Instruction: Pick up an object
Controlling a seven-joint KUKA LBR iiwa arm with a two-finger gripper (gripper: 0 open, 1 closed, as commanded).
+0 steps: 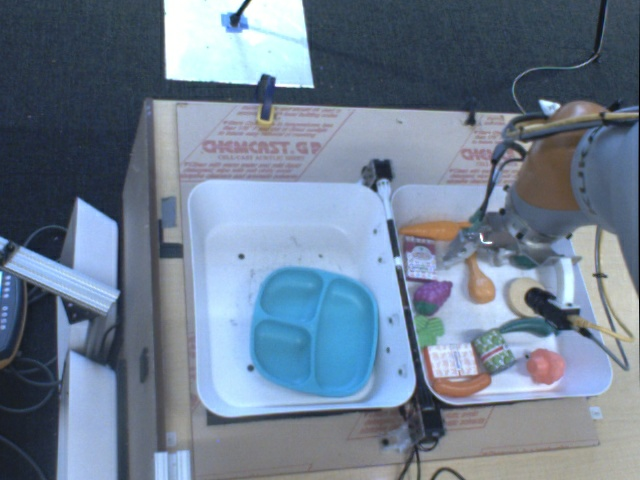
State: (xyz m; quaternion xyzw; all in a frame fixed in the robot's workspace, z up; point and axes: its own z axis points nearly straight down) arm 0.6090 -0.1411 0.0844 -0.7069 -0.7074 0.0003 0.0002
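My gripper [478,242] hangs low over the back of the right bin [590,363], with the grey and orange arm reaching in from the right. It sits just right of an orange carrot [430,231] and right above the top of a yellow-orange squash [482,285]. A red and white carton [421,260] lies to its left, and a purple toy [432,292] lies below that. Nothing shows as lifted off the bin floor.
The right bin also holds a cream disc [520,294], a green pod [523,325], a green can [492,349], a red-white box [451,360], an orange sausage [463,386] and a pink ball [545,365]. A blue divided plate [314,330] lies in the left bin [230,218].
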